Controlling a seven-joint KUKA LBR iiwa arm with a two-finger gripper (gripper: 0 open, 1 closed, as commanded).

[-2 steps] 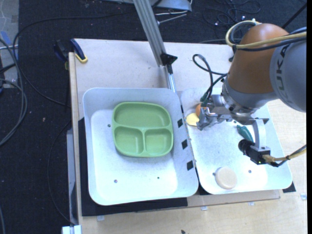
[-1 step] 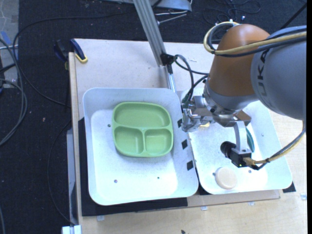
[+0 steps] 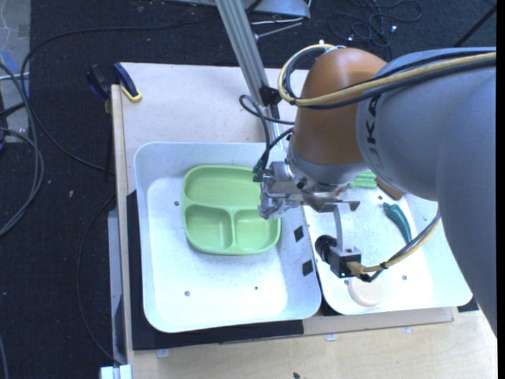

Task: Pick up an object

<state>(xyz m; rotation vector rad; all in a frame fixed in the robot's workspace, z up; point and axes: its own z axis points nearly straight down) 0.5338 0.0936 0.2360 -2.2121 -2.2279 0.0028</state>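
The gripper (image 3: 271, 202) sits low at the right rim of the green divided plate (image 3: 217, 212), over the edge of its small right-hand compartment. Whether it is open or closed, and whether it has hold of anything, I cannot tell, since the wrist housing covers its tip from above. The plate lies flat in the left bin (image 3: 213, 302), towards that bin's upper right, and nothing suggests it is lifted. I judge the step in hand to be the descent or the grasp at the plate's rim. The next move calls for a firm pinch on that thin raised edge and a straight lift, because a shallow, wide plate held by one side is likely to tilt or slip.

Counted: two bins, and one plate with three compartments. The right bin (image 3: 422, 287) holds one teal-handled tool (image 3: 397, 216), one cream round piece (image 3: 365, 294) near its front edge, and — possibly — one light green item (image 3: 364, 181) half hidden beneath the arm (image 3: 418, 109).
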